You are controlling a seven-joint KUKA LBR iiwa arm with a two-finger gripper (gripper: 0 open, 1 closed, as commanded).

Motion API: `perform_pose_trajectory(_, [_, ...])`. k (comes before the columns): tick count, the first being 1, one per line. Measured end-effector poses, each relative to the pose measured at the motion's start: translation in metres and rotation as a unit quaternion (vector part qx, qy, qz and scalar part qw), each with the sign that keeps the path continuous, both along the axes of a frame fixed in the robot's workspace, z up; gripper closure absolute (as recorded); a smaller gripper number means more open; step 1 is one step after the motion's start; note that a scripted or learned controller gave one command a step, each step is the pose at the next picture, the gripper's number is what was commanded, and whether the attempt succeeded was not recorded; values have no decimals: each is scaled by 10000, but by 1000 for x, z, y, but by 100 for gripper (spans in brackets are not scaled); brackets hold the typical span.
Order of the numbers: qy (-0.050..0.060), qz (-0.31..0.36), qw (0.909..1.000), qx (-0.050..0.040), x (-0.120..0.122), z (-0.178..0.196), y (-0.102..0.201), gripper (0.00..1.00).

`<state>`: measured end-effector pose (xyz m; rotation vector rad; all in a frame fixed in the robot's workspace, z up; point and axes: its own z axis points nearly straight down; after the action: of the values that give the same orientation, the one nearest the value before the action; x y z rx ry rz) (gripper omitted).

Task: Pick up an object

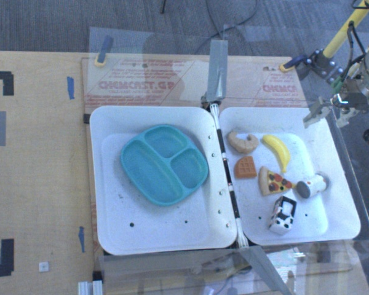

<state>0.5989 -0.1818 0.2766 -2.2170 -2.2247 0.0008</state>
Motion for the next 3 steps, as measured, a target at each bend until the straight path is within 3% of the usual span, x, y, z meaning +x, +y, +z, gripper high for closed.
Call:
perform_pose_trajectory(1, [-2, -136, 9999, -1, 1, -145, 37, 0])
perform_pose_trajectory(2, [-33, -437, 9990, -4, 15, -189, -1, 0])
perform_pose_trajectory(3, [-60, -442, 9990, -8, 16, -177, -2, 100])
